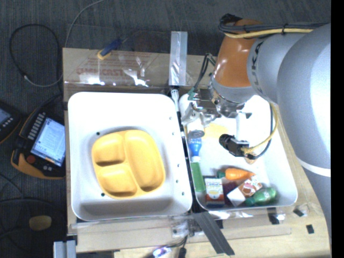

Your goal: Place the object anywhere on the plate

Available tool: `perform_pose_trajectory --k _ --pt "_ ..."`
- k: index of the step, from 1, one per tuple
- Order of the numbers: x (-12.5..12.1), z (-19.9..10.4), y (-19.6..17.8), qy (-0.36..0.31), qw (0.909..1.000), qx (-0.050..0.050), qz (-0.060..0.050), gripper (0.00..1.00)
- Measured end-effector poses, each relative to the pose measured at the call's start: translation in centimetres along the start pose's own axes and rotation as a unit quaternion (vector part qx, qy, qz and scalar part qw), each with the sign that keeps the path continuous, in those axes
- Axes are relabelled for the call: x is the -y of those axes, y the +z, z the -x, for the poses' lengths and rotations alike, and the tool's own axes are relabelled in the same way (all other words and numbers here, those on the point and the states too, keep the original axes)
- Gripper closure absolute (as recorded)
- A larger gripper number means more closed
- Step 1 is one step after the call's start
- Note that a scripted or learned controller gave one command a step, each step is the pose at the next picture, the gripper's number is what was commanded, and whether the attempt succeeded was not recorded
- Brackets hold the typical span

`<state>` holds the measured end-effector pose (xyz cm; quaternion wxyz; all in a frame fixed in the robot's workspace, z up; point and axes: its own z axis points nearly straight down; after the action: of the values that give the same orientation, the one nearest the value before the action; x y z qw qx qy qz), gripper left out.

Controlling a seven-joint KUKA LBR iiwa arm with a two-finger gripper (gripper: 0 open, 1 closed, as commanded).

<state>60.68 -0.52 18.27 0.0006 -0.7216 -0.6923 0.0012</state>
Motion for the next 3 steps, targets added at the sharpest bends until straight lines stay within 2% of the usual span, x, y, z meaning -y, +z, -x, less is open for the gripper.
perform_pose_trajectory --k 1,2,3 --pt "4.9 -6.8 0.1 0.098 0.9952 0.0 -0.002 1.0" --pt "12.8 -8.1 0.1 0.05 0.9987 0.0 -0.002 1.0" --pt "12.3 -0.8 0.0 -0.017 0.9998 0.0 0.0 1.0"
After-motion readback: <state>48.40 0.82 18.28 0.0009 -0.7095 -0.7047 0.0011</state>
